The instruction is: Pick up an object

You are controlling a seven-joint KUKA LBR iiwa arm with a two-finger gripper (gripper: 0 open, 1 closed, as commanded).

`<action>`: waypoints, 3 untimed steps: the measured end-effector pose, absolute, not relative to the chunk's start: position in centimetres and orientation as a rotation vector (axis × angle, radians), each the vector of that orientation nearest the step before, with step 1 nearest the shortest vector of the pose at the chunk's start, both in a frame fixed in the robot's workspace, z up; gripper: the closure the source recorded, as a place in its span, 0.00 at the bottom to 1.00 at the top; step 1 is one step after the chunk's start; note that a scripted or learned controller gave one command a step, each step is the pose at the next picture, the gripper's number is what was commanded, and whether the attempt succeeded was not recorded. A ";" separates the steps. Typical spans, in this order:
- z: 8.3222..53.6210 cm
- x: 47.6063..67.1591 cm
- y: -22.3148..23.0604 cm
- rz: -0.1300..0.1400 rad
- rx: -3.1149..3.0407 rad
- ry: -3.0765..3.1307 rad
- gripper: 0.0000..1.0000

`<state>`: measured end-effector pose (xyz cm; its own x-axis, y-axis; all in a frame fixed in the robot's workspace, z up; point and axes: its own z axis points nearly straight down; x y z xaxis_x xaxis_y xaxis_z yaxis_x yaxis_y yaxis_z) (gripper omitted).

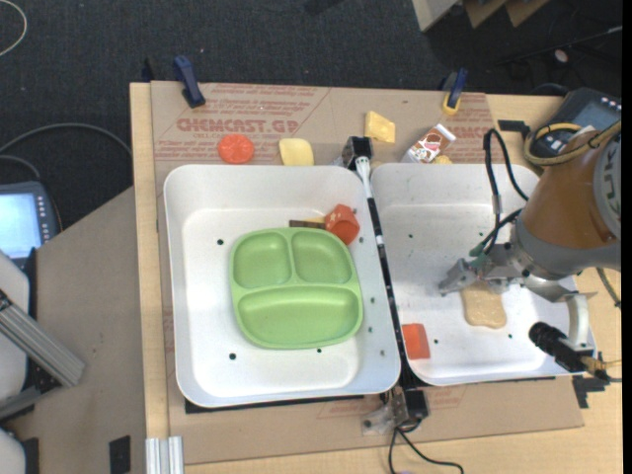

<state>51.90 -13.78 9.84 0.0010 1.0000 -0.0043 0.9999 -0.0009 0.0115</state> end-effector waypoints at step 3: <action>8.5 58.2 -12.0 0.010 2.208 2.229 1.00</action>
